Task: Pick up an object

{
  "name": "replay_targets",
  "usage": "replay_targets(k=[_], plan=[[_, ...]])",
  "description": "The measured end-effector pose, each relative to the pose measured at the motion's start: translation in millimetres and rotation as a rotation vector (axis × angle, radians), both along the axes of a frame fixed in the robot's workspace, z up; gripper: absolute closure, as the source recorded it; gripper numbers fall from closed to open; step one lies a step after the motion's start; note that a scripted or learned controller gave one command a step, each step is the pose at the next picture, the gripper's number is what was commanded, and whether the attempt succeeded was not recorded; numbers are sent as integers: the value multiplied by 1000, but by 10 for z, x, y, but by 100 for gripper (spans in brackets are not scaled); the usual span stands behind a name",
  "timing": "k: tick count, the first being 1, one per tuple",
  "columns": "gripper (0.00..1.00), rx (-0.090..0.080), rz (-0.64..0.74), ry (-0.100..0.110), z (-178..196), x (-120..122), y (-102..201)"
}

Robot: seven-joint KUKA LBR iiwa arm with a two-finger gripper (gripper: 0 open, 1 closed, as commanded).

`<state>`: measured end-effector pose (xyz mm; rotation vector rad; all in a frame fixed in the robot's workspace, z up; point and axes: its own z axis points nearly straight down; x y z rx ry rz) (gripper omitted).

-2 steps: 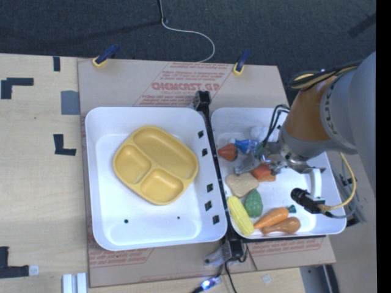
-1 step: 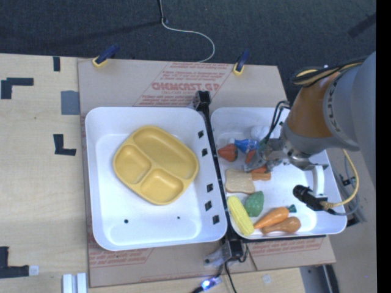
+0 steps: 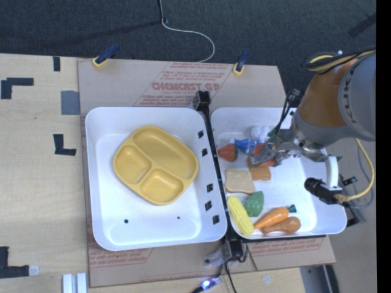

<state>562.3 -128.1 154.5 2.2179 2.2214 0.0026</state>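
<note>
**Gripper low in right bin, over the toy food pile**

We see two white bins side by side on a cardboard sheet (image 3: 183, 84) w/ red print, held by clamps at its far edge. The left bin (image 3: 104, 224) holds a yellow divided plate (image 3: 156, 163), three compartments, sitting toward the bin's far-centre. Nothing rests on the plate.

The right bin (image 3: 305, 182) carries the toy food. From the divider outward: a red-orange piece (image 3: 227, 152) near the far-left part of the bin, a blue-and-white item (image 3: 247, 144) just beside it, and a white crumpled thing (image 3: 261, 132) further back. Toward the middle, a slice of toast (image 3: 239, 181) lies flat, w/ an orange-brown piece (image 3: 261, 173) touching or just beside its far-right corner. Nearer the front: a green veg (image 3: 254, 202), a yellow corn cob (image 3: 240, 215) along the divider, a carrot (image 3: 274, 216) w/ green top, and an orange-brown oblong (image 3: 287, 226) just beside the carrot.

The arm (image 3: 330, 102) comes in from the right, orange band above the wrist. The gripper (image 3: 267, 155) sits low among the items, approx. between the blue-and-white item and the orange-brown piece. Its tips are dark and blurred against the clutter; we can't tell whether they're apart or together, nor whether anything is caught btw. them. A cable loops along the arm's right side.
</note>
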Motion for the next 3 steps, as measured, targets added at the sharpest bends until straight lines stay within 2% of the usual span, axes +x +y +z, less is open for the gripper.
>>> replay_targets(k=[1, 2, 3], plan=[[100, 1, 0, 2, 431, 26, 63], [100, 0, 0, 2, 711, 31, 69], [100, 1, 5, 2, 717, 503, 454]])
